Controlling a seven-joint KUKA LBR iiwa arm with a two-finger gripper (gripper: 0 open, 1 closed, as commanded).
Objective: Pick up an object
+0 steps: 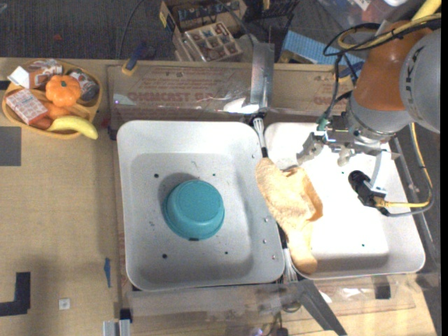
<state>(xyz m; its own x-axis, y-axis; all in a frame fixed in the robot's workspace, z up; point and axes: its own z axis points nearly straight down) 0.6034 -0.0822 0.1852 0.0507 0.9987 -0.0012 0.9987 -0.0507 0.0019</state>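
While tool hovers, cloth lies just left below.

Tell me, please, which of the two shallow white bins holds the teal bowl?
The left white bin holds the upside-down teal bowl; the right white bin has the tan cloth.

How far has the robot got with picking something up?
Nothing looks picked up yet. The teal bowl sits upside down in the left bin, and the tan cloth lies draped over the edge between the bins. The gripper hangs above the right bin, near the cloth's top end, with nothing visible between its fingers. Closing on an object and lifting it is still left.
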